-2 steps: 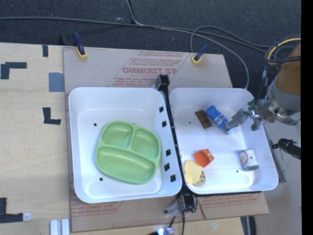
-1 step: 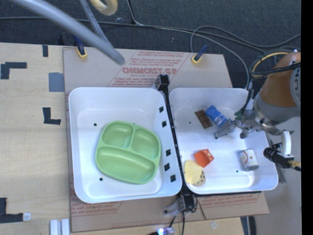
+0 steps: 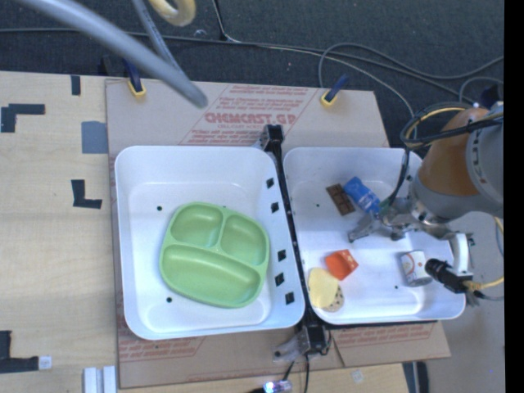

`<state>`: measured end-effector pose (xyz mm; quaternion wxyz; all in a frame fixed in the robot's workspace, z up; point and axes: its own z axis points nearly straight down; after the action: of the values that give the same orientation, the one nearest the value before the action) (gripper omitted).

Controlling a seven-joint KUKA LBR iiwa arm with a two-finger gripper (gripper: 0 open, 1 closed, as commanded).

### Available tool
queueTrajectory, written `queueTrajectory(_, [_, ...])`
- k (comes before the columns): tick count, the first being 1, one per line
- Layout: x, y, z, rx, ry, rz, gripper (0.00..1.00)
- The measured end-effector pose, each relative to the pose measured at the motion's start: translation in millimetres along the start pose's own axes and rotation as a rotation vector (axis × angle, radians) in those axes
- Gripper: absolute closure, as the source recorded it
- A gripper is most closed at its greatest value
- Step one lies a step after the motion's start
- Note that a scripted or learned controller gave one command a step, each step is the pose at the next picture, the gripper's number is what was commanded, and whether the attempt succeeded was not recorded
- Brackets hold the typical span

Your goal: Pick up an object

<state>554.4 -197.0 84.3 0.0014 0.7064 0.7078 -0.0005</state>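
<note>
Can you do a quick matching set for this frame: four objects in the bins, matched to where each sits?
Things:
1. green divided plate
2. blue object
3. orange object
4. yellow round object

Places:
A. right bin, upper middle, beside a brown piece
B. right bin, near-left corner
C. left bin, centre
D. right bin, middle, just above the yellow one

Pairs: 1-C, 2-A, 3-D, 4-B

One fixed camera looks down at a slant on the surface, far enough back to frame both white bins: the left bin toward 9 o'clock, the right bin toward 3 o'clock.
</note>
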Motion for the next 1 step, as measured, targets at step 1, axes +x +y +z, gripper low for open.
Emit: queueTrajectory(1, [-0.6, 1.1, -13.2, -0.003, -0.002, 0.000, 1.00])
